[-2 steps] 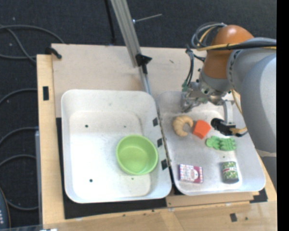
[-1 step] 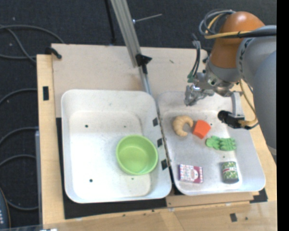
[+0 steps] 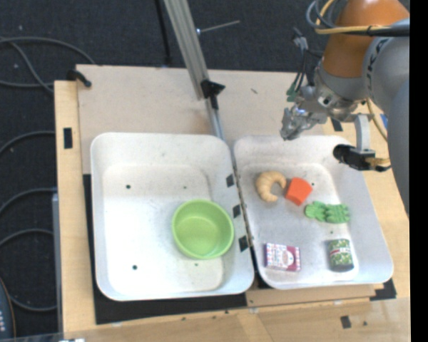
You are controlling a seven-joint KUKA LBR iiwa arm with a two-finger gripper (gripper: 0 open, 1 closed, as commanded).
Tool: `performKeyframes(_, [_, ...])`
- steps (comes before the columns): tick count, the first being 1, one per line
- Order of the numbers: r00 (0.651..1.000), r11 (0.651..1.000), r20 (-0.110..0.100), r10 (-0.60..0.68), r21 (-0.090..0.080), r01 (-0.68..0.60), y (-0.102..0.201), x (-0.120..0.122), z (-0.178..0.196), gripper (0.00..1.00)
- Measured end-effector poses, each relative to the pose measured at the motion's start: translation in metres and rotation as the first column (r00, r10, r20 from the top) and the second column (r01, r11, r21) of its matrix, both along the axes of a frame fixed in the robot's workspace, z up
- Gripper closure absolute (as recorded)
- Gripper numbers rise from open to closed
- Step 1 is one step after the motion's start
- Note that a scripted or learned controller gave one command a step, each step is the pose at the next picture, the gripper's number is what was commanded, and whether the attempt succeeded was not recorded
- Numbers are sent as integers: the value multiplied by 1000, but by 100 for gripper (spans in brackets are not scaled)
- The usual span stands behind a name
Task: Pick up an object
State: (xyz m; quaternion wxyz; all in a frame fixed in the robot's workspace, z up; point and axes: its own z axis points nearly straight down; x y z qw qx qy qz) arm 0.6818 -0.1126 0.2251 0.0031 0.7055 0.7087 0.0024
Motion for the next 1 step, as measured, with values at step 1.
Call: performKeyframes(1, [1000,1000,-4,2,1,-2,-1,1,15,100])
